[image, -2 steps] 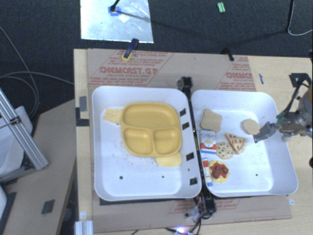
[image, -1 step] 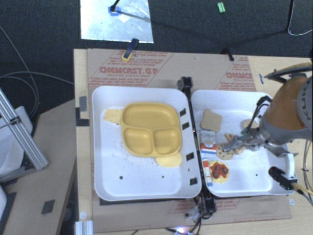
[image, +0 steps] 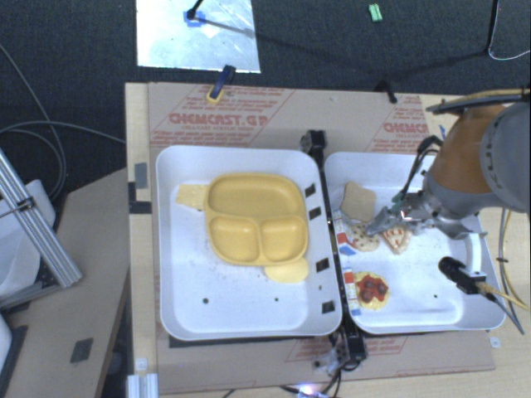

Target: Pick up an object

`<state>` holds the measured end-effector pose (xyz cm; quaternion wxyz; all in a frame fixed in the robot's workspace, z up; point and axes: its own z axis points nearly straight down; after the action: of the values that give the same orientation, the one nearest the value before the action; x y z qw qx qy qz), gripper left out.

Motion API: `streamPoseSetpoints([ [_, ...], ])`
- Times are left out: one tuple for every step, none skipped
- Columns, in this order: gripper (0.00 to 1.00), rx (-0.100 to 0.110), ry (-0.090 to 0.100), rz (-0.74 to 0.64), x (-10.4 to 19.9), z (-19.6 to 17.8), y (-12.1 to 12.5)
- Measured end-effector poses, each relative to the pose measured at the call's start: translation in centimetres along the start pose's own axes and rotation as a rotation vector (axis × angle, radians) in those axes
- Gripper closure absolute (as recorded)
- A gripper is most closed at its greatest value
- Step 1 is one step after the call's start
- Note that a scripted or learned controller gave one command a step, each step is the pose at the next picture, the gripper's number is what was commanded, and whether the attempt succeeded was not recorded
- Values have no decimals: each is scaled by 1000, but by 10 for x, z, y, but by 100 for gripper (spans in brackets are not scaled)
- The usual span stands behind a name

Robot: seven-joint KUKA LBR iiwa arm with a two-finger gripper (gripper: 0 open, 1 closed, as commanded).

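The right bin (image: 431, 305) holds several toy food pieces. A tan bread slice (image: 358, 199) lies at its back left. A round speckled piece (image: 362, 239) and a red-and-white wedge piece (image: 397, 240) lie side by side in the middle. A small yellow round with red topping (image: 371, 289) sits near the front left. My gripper (image: 390, 221) is low over the bin, just above and between the speckled piece and the wedge, close to both. No piece is visibly lifted.
The left bin (image: 178, 301) carries a yellow divided tray (image: 255, 218) with flat yellow pieces (image: 286, 271) poking out beneath it. A black divider (image: 328, 222) runs between the bins. A black fitting with cables (image: 463, 275) hangs over the right bin's right side.
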<state>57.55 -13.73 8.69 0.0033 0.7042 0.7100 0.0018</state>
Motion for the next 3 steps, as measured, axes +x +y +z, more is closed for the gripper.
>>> streamPoseSetpoints([
  [100,-4,3,3,0,-12,1],
  [0,-3,3,4,0,-11,0],
  [0,1,-1,1,45,0,42],
])
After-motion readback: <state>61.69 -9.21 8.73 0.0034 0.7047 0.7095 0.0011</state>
